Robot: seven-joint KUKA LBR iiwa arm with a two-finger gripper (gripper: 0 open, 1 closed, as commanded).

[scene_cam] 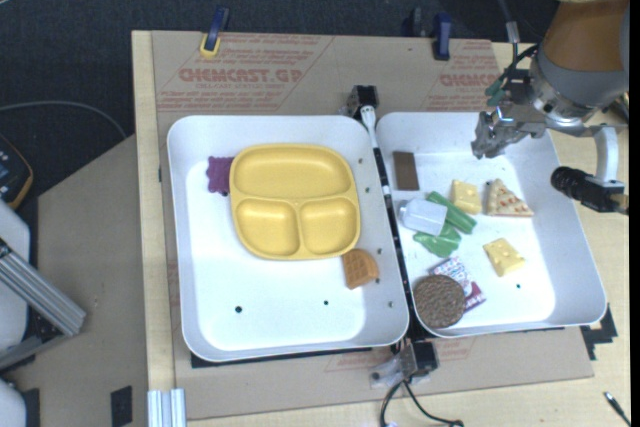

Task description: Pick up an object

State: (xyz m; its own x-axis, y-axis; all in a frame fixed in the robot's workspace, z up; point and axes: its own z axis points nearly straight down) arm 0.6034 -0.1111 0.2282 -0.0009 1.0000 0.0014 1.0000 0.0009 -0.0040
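Observation:
My gripper (pixel 487 143) hangs over the far part of the right bin (pixel 560 295), above and a little beyond the pizza slice (pixel 507 201). Nothing shows between its fingers. In that bin lie a brown chocolate bar (pixel 405 170), a yellow cheese piece (pixel 464 194), a second cheese wedge (pixel 504 256), green bean pods (pixel 446 233), a pale blue-white piece (pixel 421 213), a round brown cookie (pixel 439 300) and a red-white wrapper (pixel 456 273).
The left bin (pixel 205 315) holds a yellow divided plate (pixel 295 199), a purple item (pixel 218 174) at the plate's left edge and a brown bread piece (pixel 360 267) near the bin's right wall. Clamps (pixel 212 33) hold the cardboard at the far edge.

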